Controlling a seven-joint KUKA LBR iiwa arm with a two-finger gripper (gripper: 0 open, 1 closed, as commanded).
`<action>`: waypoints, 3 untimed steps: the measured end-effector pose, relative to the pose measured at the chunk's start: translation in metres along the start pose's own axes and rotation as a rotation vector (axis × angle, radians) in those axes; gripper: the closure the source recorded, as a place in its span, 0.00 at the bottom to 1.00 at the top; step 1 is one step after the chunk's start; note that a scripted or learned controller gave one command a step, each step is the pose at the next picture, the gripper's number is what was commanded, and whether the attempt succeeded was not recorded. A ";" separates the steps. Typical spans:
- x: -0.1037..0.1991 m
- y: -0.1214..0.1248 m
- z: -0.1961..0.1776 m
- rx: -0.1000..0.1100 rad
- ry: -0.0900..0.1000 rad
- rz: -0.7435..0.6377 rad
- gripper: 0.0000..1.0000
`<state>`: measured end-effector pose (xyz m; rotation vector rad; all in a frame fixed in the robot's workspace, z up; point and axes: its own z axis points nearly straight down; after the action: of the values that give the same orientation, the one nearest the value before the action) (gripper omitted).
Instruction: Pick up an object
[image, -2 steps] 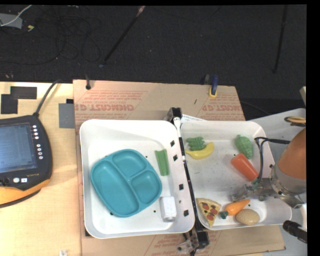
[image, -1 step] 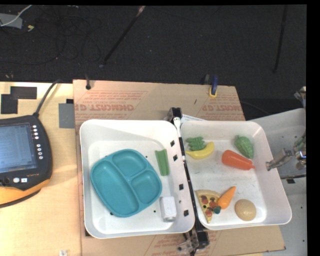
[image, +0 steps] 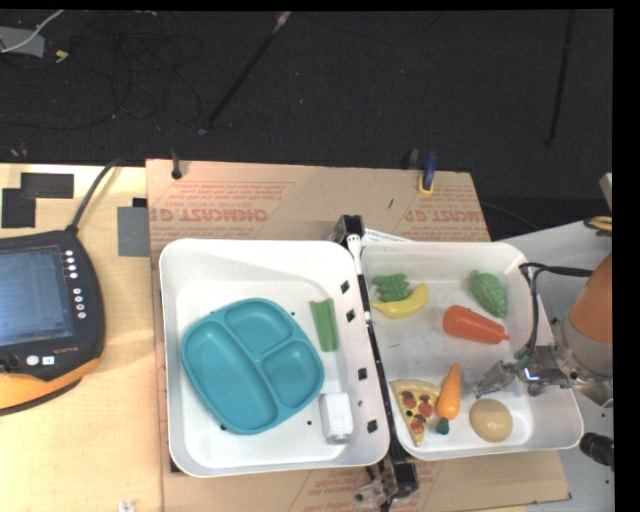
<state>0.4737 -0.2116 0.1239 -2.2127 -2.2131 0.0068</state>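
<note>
One camera view: I see the gripper (image: 505, 377) low at the right bin's (image: 560, 432) right side, fingers apart and clamping nothing. The beige potato (image: 491, 420) lies just below it, the small carrot (image: 450, 391) to its left.

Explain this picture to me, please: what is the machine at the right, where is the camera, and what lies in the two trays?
One camera looks down at a slant on a bench. The robot arm reaches in from the right, its claw low over the right bin. That bin holds toy food: a banana, a green vegetable, a big carrot, a small carrot, a pizza slice and a potato. The left bin holds a teal divided plate, a green stick and a white block. Nothing sits in the claw.
</note>
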 end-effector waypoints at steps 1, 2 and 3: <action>0.021 0.052 0.038 -0.010 -0.004 -0.004 0.00; -0.001 0.143 0.034 -0.017 -0.008 -0.003 0.00; -0.002 0.054 0.036 -0.003 -0.002 0.004 0.00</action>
<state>0.5271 -0.2136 0.0869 -2.2193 -2.2115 0.0063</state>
